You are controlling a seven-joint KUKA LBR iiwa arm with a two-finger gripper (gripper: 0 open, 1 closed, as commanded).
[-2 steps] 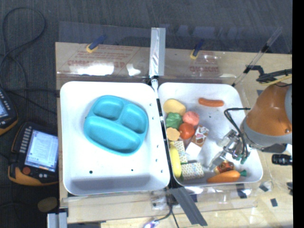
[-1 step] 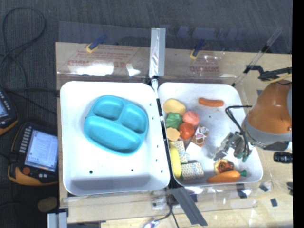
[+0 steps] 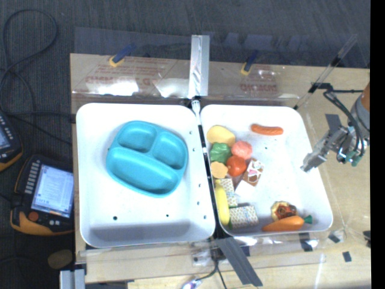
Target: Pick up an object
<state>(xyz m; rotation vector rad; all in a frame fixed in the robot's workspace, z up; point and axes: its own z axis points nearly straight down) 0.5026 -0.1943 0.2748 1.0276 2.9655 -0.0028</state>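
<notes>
Hovering over right bin [image 3: 313, 138] edge, tool [image 3: 314, 160] carries nothing; finger spread unclear.

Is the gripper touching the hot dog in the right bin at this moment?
Apart. The camera view shows the gripper near the right bin's right wall, with bare white floor between it and the hot dog.

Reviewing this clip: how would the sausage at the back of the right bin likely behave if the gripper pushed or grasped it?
The sausage looks round and smooth, so it may roll or slip. Lying alone on bare bin floor, nothing would stop it.
</notes>
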